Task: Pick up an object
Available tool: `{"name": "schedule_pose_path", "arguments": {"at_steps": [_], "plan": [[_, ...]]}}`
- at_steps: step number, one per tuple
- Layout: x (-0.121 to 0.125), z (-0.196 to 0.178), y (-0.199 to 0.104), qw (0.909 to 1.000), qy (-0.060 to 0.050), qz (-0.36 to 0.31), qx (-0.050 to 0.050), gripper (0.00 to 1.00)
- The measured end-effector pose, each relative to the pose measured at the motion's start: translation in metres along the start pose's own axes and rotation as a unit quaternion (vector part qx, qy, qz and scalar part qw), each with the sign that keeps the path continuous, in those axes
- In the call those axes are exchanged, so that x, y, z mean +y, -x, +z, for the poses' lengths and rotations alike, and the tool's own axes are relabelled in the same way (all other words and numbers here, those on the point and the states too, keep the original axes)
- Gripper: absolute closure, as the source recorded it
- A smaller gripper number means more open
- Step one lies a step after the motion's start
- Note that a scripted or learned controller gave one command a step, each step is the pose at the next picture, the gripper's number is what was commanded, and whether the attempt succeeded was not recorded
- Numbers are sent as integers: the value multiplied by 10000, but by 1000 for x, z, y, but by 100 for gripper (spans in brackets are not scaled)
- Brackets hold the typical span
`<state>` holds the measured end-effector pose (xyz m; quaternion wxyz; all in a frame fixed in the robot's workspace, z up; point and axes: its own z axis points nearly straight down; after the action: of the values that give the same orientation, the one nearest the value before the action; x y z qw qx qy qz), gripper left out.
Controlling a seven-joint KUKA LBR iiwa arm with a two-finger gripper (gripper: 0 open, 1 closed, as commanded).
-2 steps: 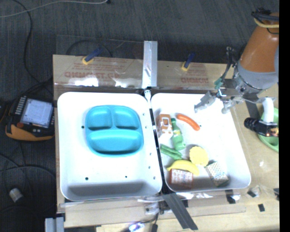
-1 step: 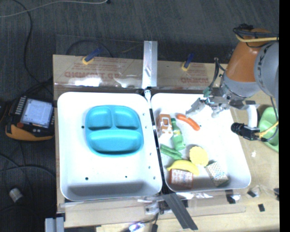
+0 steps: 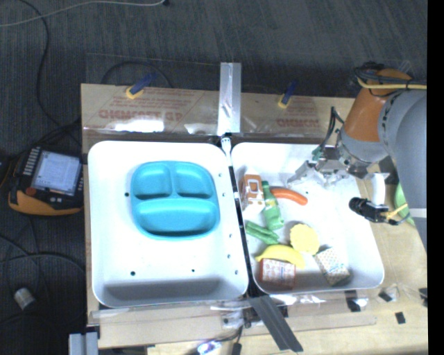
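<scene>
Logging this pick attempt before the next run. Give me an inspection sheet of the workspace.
Surface: bench bearing two white bins side by side, left bin and right bin.
Job's things: in the right bin, a carrot, bottle, small box, green pod, yellow disc, banana, can and patterned block, crowded toward its left and near side.
Clutter: blue divided tray in the left bin.
Grippers: gripper over the right bin's far right part, apart from the items; nothing seen between its fingers.
Cables: dark cable on the floor, far left.
Surroundings: handheld screen unit on the dark floor, left of the bench.
</scene>
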<state>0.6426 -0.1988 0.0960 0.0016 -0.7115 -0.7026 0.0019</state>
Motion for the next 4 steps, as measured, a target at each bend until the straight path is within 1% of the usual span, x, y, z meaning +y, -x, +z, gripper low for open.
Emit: {"name": "schedule_pose_path", "arguments": {"at_steps": [1, 2, 3, 4], "plan": [[-12, -35, 10, 9988, -10, 489, 9, 0], [-20, 8, -48, 9995, 56, 318, -27, 0], [-67, 6, -81, 9991, 101, -406, -72, 0], [-120, -42, -66, 10000, -17, -14, 14, 0]]}}
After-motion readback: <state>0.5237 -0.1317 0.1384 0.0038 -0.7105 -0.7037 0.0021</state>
